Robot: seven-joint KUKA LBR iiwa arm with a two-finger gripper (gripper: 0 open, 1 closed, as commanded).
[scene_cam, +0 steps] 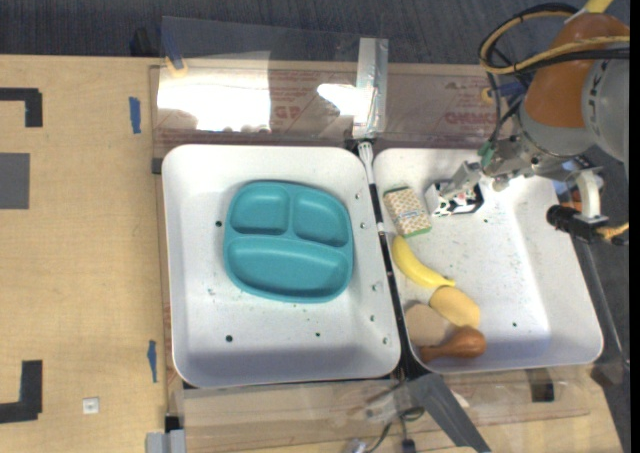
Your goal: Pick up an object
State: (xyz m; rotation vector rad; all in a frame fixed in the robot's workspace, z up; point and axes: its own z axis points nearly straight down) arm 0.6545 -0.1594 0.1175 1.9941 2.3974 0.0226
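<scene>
Arm's down in the right bin [540,271] beside the small box [407,211], banana [418,271] untouched, nothing lifted yet, and I can't tell how the jaws stand.

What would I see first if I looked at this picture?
First, the big teal plastic plate with three compartments, lying in the left white bin. Next, the yellow banana in the right white bin, beside a small patterned box. The grey arm's gripper hovers near that box.
</scene>
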